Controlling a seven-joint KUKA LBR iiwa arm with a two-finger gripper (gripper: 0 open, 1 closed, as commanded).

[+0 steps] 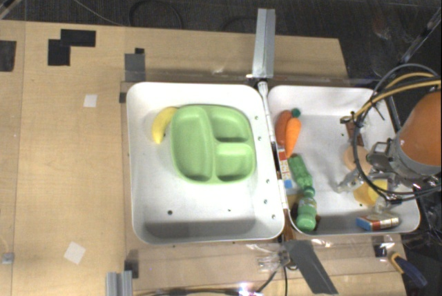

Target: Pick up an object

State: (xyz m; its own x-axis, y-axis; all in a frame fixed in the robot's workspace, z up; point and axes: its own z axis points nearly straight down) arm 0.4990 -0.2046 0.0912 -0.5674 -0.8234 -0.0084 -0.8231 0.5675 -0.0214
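In the right bin (324, 105), an orange carrot (292, 134) with a green top lies against the left wall. Below it are a green bottle (300, 170) and a second green bottle (306, 213). A small tube (378, 222) with red and blue marks lies at the bin's front right corner. My gripper (364, 181) hangs low over the right side of this bin. Directly beneath it lies a yellow object (364, 194), partly hidden by the wrist and cables. The arm's orange band (423, 125) is just right of the gripper.
The left bin (141, 219) holds a green divided tray (210, 143) with a yellow banana (161, 123) at its left edge. A metal post (264, 46) stands behind the divider between the bins. Cables (387, 91) loop above the wrist.
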